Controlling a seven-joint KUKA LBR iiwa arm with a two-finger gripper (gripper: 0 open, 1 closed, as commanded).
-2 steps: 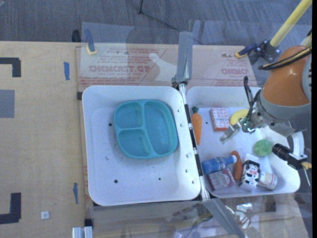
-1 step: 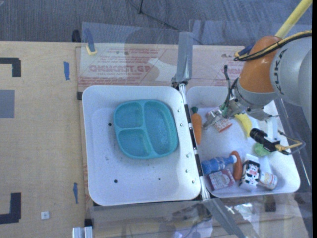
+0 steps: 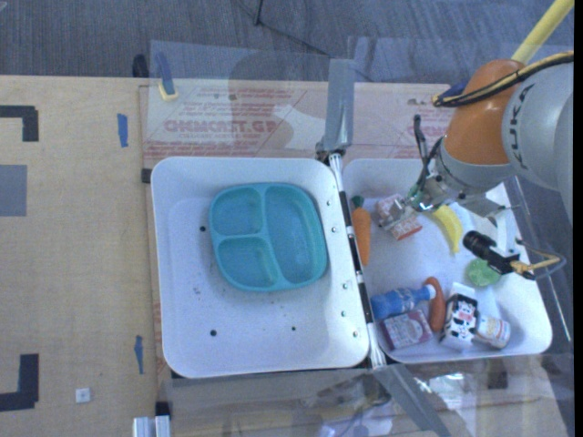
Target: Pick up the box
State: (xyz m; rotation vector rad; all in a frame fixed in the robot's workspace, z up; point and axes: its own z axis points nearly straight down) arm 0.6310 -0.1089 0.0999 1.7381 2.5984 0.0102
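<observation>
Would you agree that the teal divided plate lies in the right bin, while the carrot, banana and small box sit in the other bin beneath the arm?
Not quite: the camera view shows the teal divided plate in the left bin, not the right. The carrot, banana and small box do sit in the other bin, beneath the arm.
</observation>
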